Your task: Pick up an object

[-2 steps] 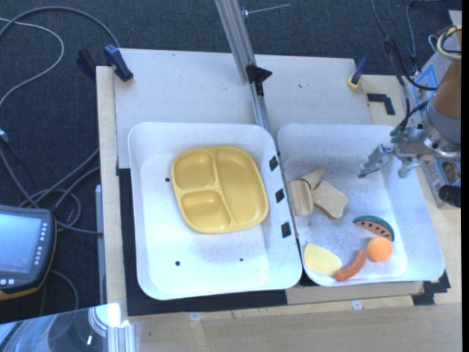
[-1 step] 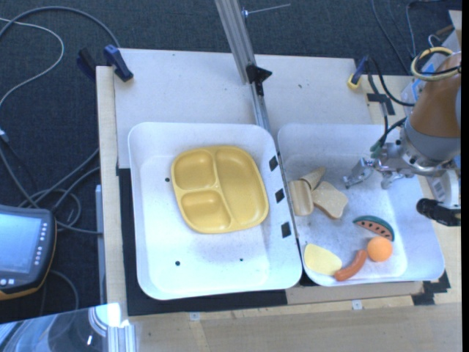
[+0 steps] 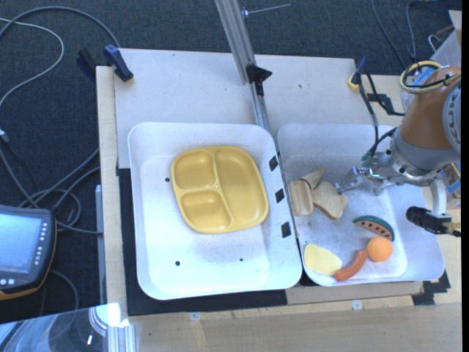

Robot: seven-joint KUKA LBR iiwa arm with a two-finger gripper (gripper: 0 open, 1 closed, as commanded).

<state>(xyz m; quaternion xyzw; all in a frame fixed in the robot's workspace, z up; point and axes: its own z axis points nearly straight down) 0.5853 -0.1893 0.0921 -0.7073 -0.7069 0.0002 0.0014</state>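
My gripper (image 3: 381,178) hangs over the upper right part of the right bin (image 3: 289,141), below the arm's orange band. Its metal parts reach left toward the tan bread pieces (image 3: 315,195), a short gap away from them. A watermelon slice (image 3: 374,226) lies just below the gripper. Next to it sits an orange ball (image 3: 379,249), touching a reddish sausage (image 3: 351,266). A pale yellow wedge (image 3: 321,258) rests at the bin's front left corner. I see nothing held in the gripper.
The left bin (image 3: 157,270) carries a yellow divided plate (image 3: 218,188). A metal rail (image 3: 245,46) runs down between the bins. Cables lie behind the right bin, and a small screen (image 3: 22,244) sits off the bench at far left.
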